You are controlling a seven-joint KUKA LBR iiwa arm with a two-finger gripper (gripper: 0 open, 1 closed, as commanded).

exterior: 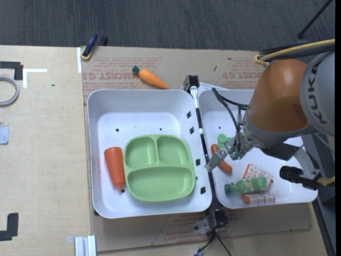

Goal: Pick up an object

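Low in the right bin [282,196], the end effector [225,154] hangs over that bin's left side, close to the divider where the two bins meet. Whether it is open or closed cannot be told from this slant; the wrist and cabling crowd it. Directly under and beside it lies a small orange-red sausage [222,161], partly covered by the tool, and this looks like the likeliest target, since the tool sits almost on top of it. No object can be seen gripped.

Just above the tool a small green piece [222,140] rests on the bin floor. Further toward the near right corner lie a green bottle [248,185], a red-and-white carton [257,173] touching it from behind, and a second red carton [258,198] just in front; these are bunched together, which would make a clean single grasp there harder. The bulky orange-banded arm [277,103] leans over the back of this bin and hides part of its floor.

The bin wall beside the sausage is the main obstacle: an object lying this near the wall leaves little room on that side.

In the left bin [138,108] a green divided plate [159,167] sits in the middle, with an orange cylinder [114,165] just beside its left edge. A toy carrot [151,77] lies on the bench [42,169] behind the bins, well apart from the tool.
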